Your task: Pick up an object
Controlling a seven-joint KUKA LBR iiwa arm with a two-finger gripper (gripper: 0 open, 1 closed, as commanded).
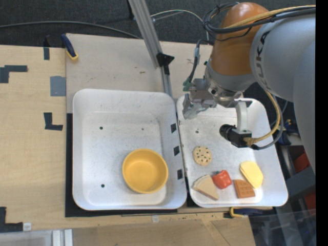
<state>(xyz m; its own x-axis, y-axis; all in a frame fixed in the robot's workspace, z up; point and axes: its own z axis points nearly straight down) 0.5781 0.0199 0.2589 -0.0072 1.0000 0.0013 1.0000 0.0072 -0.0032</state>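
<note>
Approach looks like the step in hand: the tool [193, 105] hangs over the far left corner of the right bin [266, 118], and whether it is open or closed I cannot tell. Candidates lie near: cookie [202, 156], red piece [222, 179], yellow block [251, 173]. Next it must descend over one. A yellow bowl [145, 170] sits in the left bin [84, 137] on the pale counter [31, 137].
</note>
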